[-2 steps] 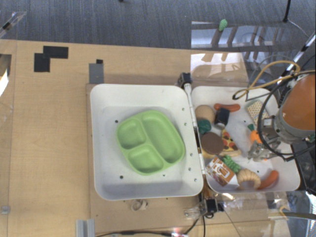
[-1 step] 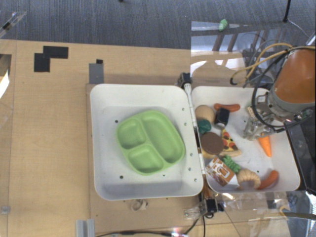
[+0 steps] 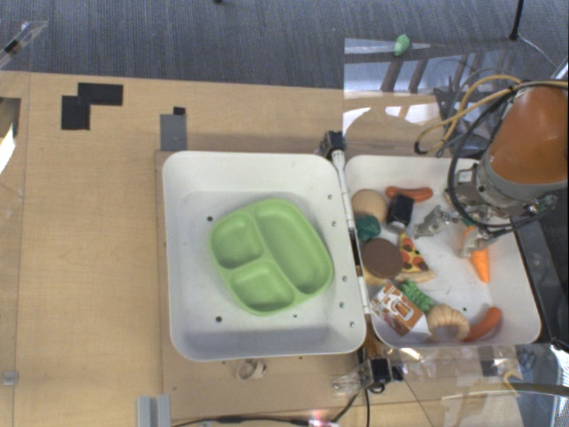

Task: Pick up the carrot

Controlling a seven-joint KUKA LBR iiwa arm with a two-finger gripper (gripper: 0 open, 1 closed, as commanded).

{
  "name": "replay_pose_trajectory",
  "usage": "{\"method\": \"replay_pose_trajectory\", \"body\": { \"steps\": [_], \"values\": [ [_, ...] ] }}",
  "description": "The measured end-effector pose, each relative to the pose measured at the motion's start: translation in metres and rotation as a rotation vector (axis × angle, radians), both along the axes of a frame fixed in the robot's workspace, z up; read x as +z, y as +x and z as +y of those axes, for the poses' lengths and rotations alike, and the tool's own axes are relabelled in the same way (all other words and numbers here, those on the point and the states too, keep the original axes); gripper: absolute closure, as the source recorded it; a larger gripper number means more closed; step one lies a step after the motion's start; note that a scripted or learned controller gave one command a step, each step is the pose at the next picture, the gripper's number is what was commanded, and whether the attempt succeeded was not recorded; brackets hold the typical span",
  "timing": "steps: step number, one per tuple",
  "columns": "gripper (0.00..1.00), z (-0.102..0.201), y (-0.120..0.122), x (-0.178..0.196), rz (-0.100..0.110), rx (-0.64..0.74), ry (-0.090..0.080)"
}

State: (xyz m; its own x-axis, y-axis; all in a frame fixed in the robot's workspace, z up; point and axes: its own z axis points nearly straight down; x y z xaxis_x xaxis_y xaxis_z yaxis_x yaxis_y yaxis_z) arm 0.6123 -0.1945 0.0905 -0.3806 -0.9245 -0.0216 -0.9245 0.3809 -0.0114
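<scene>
The carrot (image 3: 481, 264), small and orange, lies on the floor of the right bin (image 3: 511, 314) near its right side. My gripper (image 3: 449, 229) hangs low over the same bin, just up and left of the carrot, under the arm's orange band. Its two grey fingers stand spread and open, with bare bin floor between them. The right fingertip (image 3: 467, 237) is close to the carrot's upper end, and I cannot tell whether it touches.
Toy food crowds the right bin's left half: a red sausage (image 3: 409, 192), a black block (image 3: 400, 209), a brown patty (image 3: 382, 258), a pizza slice (image 3: 412, 254), a carton (image 3: 396, 308) and a bread piece (image 3: 449, 321). The left bin (image 3: 191, 327) holds a green divided plate (image 3: 271, 254).
</scene>
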Motion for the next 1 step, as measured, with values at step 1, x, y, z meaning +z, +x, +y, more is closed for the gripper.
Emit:
{"method": "replay_pose_trajectory", "body": {
  "steps": [1],
  "values": [
    [0.0, 0.0061, -0.0245, -0.0001, -0.007, 0.49, 0.0]
  ]
}}
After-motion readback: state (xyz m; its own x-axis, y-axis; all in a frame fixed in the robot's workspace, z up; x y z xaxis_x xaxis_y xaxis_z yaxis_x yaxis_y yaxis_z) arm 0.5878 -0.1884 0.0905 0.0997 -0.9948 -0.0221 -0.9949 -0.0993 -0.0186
